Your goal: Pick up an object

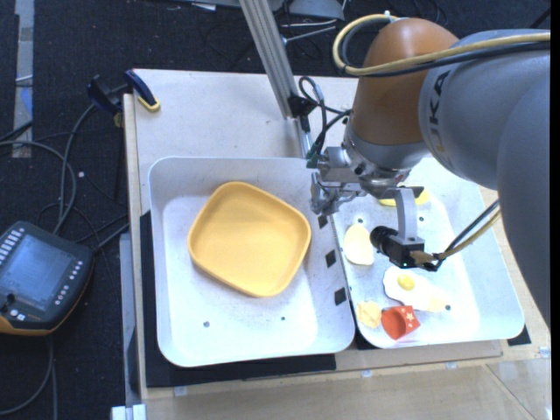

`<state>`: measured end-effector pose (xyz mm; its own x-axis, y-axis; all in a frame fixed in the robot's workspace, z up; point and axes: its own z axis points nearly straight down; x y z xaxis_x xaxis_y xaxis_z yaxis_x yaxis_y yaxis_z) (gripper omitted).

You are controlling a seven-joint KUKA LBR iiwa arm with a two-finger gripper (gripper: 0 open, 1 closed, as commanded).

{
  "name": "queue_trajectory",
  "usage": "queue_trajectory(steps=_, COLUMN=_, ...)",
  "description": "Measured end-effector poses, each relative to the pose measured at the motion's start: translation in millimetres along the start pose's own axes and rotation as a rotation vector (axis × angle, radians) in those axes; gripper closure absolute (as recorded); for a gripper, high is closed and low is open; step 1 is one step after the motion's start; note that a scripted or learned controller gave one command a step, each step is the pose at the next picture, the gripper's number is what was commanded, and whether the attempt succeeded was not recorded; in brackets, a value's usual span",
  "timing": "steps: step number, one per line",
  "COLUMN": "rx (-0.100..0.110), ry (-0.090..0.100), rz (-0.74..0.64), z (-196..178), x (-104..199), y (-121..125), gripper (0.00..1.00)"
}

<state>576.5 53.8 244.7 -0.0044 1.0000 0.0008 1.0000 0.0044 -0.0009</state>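
Note:
My gripper [325, 202] hangs over the ridge between the two bins, at the far left corner of the right bin [490, 318]. Nothing shows as held in it. Just to its right lies a pale egg-shaped piece [357, 246]. Nearer the front of that bin lie a fried egg toy [417, 293], a red piece [402, 321] and a small yellow chunk [369, 314]. A yellow item [421, 197] peeks out from under the wrist at the bin's back. In the left bin [175, 322], a yellow square plate [250, 238] lies to the left of the gripper.
The grey arm with its orange band [402, 68] covers the back right of the bench. A slanted metal rail [267, 42] runs down toward the gripper. A blue and yellow clamp [140, 90] sits at the bench's far left corner. A teach pendant [39, 274] lies off the bench.

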Motion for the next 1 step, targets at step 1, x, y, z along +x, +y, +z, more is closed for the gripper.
queue_trajectory(steps=1, rx=0.000, ry=0.000, rz=0.001, z=9.5, x=41.9, y=-18.4, gripper=1.00)
